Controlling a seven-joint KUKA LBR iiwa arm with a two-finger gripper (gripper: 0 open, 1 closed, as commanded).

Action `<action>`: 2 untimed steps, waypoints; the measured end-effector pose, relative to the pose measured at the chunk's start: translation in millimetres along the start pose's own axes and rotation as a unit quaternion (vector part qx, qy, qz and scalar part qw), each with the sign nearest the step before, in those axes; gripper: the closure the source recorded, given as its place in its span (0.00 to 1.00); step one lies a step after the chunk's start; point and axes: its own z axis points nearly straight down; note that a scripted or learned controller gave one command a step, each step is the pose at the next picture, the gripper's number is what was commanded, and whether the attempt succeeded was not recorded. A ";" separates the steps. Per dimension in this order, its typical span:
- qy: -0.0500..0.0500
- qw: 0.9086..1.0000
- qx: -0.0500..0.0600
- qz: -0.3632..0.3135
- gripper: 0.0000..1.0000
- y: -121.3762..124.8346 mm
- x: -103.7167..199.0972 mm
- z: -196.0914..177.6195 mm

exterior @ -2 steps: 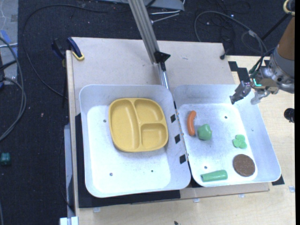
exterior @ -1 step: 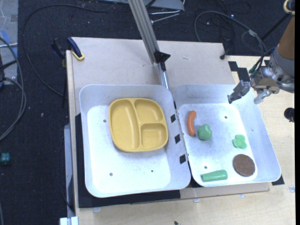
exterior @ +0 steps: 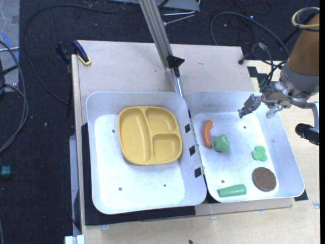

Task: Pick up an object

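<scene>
The right bin [exterior: 284, 151] holds an orange sausage-shaped piece [exterior: 207, 133], a green lump [exterior: 221, 144], a small green leafy piece [exterior: 260, 153], a brown disc [exterior: 264, 179] and a green cylinder [exterior: 232, 190]. My gripper [exterior: 260, 107] hangs over the bin's far right part, its two fingers spread apart with nothing between them. It is up and to the right of the sausage and the green lump, apart from every object.
The left bin [exterior: 101, 177] carries a yellow divided tray [exterior: 150, 134]. A slanted metal post [exterior: 157, 27] rises behind the bins. Cables lie on the dark floor around the bench. The arm's grey and orange wrist [exterior: 304, 55] fills the right edge.
</scene>
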 end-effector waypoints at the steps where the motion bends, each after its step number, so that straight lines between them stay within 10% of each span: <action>1: 0.000 1.000 0.001 0.001 0.00 -4.8 -2.8 44.7; 2: 0.001 1.000 0.002 0.001 0.00 -14.8 -6.2 102.1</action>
